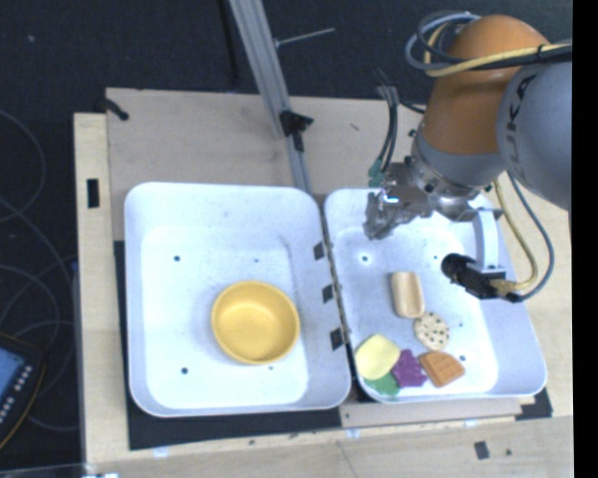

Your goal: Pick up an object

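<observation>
Nearest the camera, in the right bin's (pixel 508 366) front corner, lie a yellow-green piece (pixel 376 355), a purple grape bunch (pixel 410 368), an orange waffle-like piece (pixel 443 368) and a speckled cookie (pixel 432 330); a tan bread-like piece (pixel 407 294) lies just behind. The left bin (pixel 159 217) bears a yellow bowl (pixel 255 321). Farther back, the claw (pixel 381 214) hangs over that right bin's rear left; whether its jaws stand apart I cannot tell. Nothing looks lifted, so the pick remains undone. No writing is legible.
</observation>
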